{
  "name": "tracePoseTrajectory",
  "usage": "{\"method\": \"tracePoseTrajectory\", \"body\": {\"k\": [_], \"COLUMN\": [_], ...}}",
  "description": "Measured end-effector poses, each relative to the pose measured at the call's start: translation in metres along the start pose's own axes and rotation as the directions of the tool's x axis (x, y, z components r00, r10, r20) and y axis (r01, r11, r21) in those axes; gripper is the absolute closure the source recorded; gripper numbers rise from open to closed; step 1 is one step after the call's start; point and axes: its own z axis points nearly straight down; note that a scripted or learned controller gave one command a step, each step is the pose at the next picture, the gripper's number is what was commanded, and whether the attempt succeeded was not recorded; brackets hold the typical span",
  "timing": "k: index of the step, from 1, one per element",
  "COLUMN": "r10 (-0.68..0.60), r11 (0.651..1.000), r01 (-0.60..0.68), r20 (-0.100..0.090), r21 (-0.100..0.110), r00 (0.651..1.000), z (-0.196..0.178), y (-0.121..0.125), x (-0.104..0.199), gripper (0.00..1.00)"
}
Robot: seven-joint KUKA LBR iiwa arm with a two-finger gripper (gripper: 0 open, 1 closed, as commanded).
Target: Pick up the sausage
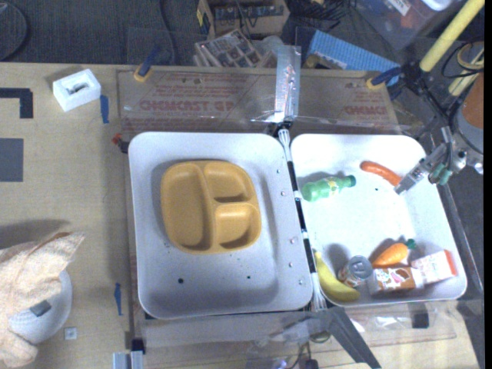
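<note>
- One sausage (380, 172) lies upper right, just beside my gripper (415, 177).
- I can't tell its grip state.
- I'd approach across its length, low and centred.

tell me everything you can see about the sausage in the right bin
The sausage is a small orange-red link, smooth and slightly glossy like a plastic toy, gently curved with rounded ends. It lies flat on the floor of the right bin, in the upper right part, running diagonally from upper left down to lower right. Its lower right end sits right by the tip of the gripper, though contact cannot be confirmed. The green bottle lies apart to its left, and nothing rests on top of it.
</note>
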Motion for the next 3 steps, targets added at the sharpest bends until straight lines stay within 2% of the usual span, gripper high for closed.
{"method": "tracePoseTrajectory", "body": {"k": [1, 2, 3], "r10": [0.131, 0.064, 0.102], "r11": [0.991, 0.998, 0.995], "r01": [-0.131, -0.064, -0.102], "r20": [0.001, 0.002, -0.001], "r21": [0.000, -0.002, 0.001], "r00": [0.991, 0.998, 0.995], "z": [-0.015, 0.133, -0.028], "y": [0.062, 0.039, 0.016], "x": [-0.001, 0.009, 0.009], "gripper": [1.00, 1.00, 1.00]}}
